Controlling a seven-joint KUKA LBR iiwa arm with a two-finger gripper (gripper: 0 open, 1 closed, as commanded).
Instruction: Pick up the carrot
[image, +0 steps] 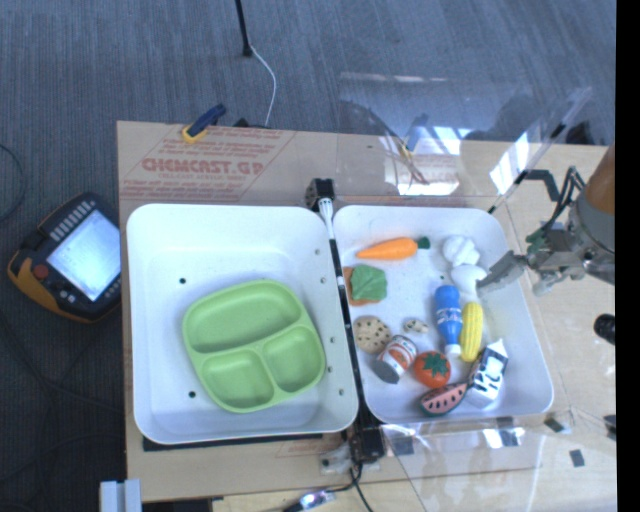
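Note:
The orange carrot (388, 249) with a green tip lies on its side near the far edge of the right bin (520, 395), pointing left to right. The gripper (503, 271) hangs over the bin's right rim, right of the carrot and apart from it, close to a white lumpy toy (462, 256). The arm behind it reaches in from the right edge. Nothing shows in the gripper.
The right bin also holds a green leaf (368, 284), cookie (371, 332), blue bottle (448, 310), yellow corn (472, 330), tomato (433, 368), watermelon slice (445, 398), small can (398, 355) and carton (488, 372). A green divided plate (255, 345) lies in the left bin (160, 240).

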